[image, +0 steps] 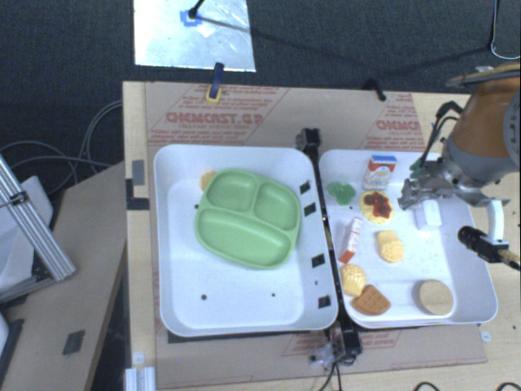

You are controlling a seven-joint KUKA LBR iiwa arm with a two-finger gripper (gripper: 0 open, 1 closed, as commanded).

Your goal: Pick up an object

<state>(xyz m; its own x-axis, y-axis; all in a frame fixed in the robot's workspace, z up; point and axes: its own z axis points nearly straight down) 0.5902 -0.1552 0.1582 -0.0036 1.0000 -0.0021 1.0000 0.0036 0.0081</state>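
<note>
A brown desk [269, 108] on dark carpet [65, 47] holds two bins, pizza [377, 205] just left of the claw [413, 194], grip unclear.

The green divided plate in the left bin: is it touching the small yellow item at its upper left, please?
Cannot tell. In the camera view the yellow item peeks out from behind the green divided plate; the plate's rim overlaps it, hiding any contact or gap.
</note>
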